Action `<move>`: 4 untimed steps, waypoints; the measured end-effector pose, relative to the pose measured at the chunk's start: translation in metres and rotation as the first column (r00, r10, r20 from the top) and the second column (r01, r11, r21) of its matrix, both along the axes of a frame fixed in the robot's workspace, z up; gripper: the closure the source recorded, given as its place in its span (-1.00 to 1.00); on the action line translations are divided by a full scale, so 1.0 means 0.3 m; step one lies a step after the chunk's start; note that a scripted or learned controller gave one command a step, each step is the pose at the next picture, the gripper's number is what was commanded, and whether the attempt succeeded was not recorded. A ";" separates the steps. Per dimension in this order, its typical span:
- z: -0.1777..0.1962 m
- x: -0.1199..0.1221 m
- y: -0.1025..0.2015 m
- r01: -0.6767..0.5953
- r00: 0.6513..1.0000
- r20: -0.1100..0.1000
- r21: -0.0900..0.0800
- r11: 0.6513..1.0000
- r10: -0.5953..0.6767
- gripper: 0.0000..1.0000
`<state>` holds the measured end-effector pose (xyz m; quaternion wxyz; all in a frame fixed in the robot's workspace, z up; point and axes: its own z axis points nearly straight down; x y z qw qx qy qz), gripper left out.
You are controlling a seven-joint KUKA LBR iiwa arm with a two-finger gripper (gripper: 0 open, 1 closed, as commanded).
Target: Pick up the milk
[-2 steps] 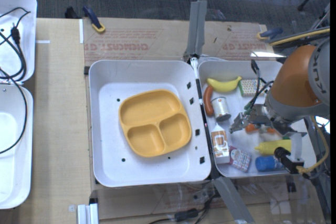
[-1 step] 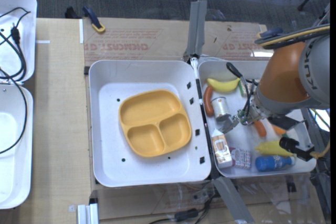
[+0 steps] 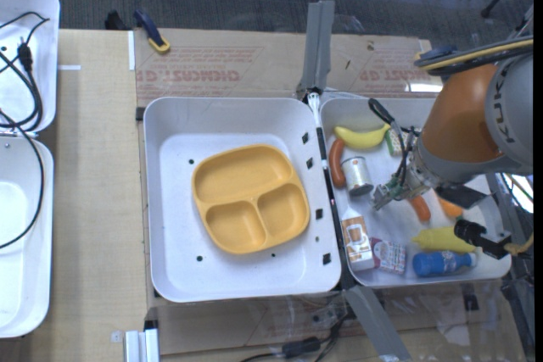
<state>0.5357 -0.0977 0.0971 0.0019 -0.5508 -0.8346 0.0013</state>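
The tabletop (image 3: 93,182) carries two white bins side by side, and the big one on the left, the left bin (image 3: 170,267), holds just a yellow divided plate (image 3: 250,197) sitting square in its middle. All the action is in the right bin (image 3: 361,104), tucked toward the tabletop's right edge, where the grey arm with its orange band (image 3: 458,127) hangs over the clutter. Down the list by size: a banana (image 3: 361,136) near the bin's far edge, a blue bottle (image 3: 441,264) and a yellow squeeze bottle (image 3: 443,239) along the near right corner, a red sausage (image 3: 338,161) against the left wall, a silver can (image 3: 356,174) beside it. And there is the target, the milk (image 3: 356,240), a small carton lying flat against the bin's left wall near the near edge, just beside a small patterned packet (image 3: 390,257). The pincer (image 3: 386,195) hovers mid-bin, just beyond the milk toward the far edge, with nothing visibly between its fingers; whether they stand apart or together cannot be told from this angle. To do this well, it looks wise to shift toward the near left corner, line the fingers across the carton's narrow width, and descend clear of the wall and the packet before closing.
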 end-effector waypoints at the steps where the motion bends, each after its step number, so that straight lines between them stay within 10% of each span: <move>1: 0.309 -0.102 0.223 -0.427 0.904 0.003 0.001 0.904 0.427 1.00; 2: 0.380 -0.078 0.257 -0.428 0.904 0.003 0.000 0.904 0.428 1.00; 3: 0.342 -0.179 0.569 -0.427 0.904 0.001 0.001 0.904 0.427 1.00; 4: 0.125 -0.134 0.673 -0.761 0.649 0.000 0.003 0.649 0.761 1.00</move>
